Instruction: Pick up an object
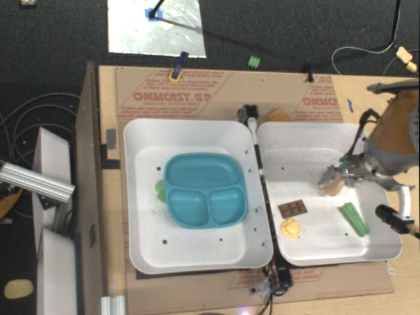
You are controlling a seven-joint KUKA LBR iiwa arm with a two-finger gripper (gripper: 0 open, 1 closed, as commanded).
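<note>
Tan block point(335, 188) sitting in right bin point(308, 143), near its right edge, mid-depth. I'm seeing gripper point(332, 178) hanging right over it, touching or nearly so; can't tell finger state. Brown bar point(293, 209) and yellow piece point(291, 228) lying toward front edge, green stick point(354, 218) toward front right corner. Teal tray point(205, 189) sitting mid left bin point(147, 195).

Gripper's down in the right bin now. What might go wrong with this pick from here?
1. The gripper sits over a small tan object; how well the object is seated can't be judged, so it may slip on lifting.
2. The green piece, brown block and yellow item lie nearby; a sideways move could knock them.
3. The pick is close to the right bin wall, so the arm may catch it.
</note>
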